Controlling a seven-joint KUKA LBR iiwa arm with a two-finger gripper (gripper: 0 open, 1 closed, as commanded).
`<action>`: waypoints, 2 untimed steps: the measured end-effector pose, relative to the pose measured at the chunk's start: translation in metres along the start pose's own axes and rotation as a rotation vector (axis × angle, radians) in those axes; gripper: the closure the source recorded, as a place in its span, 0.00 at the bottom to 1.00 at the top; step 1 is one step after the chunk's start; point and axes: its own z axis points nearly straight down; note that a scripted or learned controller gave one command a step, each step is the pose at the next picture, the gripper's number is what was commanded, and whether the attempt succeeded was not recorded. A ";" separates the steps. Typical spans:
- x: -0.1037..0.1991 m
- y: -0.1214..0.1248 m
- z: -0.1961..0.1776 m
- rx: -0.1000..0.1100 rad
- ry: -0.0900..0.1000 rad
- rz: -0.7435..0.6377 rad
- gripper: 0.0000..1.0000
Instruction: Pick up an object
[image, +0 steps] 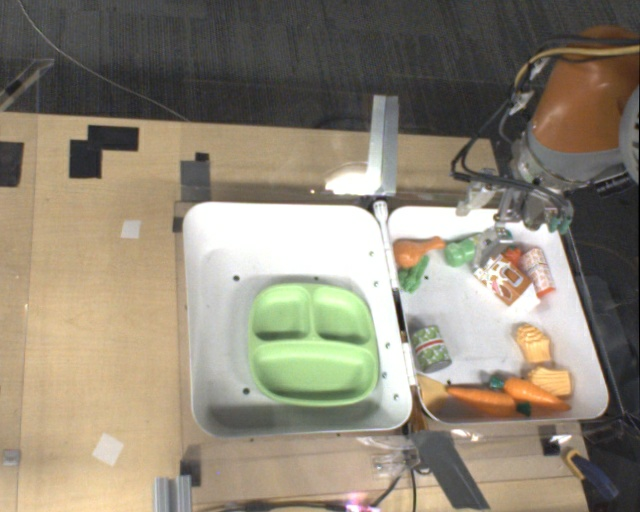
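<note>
My gripper (497, 240) hangs over the right bin's (470, 320) far end, right above a green toy (461, 251) and snack box (503, 282). Can't tell if my fingers are open or closed.

The right bin (590, 330) has open floor at its middle, between the can (430, 347) and the cracker (533, 343). Toys crowd its far end, and carrots (500, 396) line the near wall. The green tray (313, 343) occupies the left bin's (215, 300) centre.
</note>
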 end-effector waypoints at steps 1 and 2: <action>0.060 0.017 0.118 0.001 -0.004 -0.021 0.00; 0.127 0.012 0.124 0.001 -0.008 -0.021 0.00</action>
